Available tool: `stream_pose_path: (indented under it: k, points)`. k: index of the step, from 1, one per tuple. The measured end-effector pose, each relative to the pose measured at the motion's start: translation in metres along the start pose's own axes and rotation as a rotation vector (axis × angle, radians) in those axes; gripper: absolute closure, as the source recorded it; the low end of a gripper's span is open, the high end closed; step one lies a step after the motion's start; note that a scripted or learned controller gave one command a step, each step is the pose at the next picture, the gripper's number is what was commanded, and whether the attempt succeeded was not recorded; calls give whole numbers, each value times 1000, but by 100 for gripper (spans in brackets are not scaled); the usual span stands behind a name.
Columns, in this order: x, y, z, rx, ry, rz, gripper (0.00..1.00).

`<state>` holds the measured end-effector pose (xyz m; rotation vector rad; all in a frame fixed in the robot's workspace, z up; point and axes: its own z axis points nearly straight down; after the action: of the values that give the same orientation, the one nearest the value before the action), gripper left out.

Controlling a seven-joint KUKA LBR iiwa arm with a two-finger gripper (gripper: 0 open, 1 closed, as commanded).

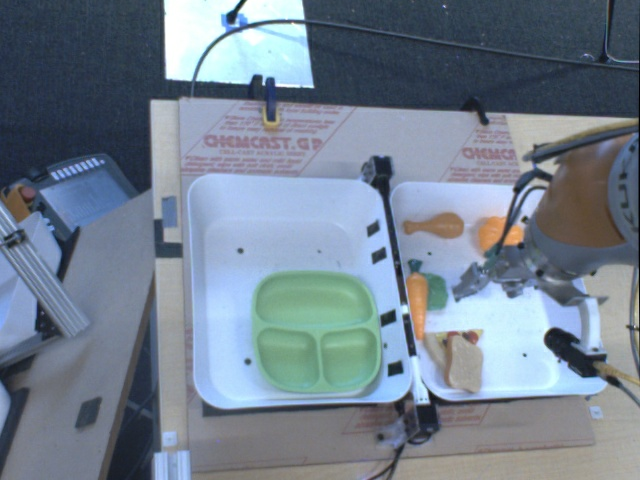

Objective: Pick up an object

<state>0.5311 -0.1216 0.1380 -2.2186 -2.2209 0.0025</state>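
My tool [470,286] hovers in the right white bin [520,373], grip unclear; orange toy carrot [417,303] at nine o'clock, sandwich slice [462,359] at six.

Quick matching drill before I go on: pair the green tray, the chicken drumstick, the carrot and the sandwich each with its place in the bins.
1 green tray
2 chicken drumstick
3 carrot
4 sandwich

A right bin, far side
B right bin, near edge
C left bin
D right bin, along the divider

Pairs: 1-C, 2-A, 3-D, 4-B

Hand [470,286] over right bin [520,373]; carrot [417,303] beside it.
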Motion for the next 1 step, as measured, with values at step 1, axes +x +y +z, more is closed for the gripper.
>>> stream_pose_path:
  k: [1]
  points:
    - [0,1,-13,-6,-1,0,100]
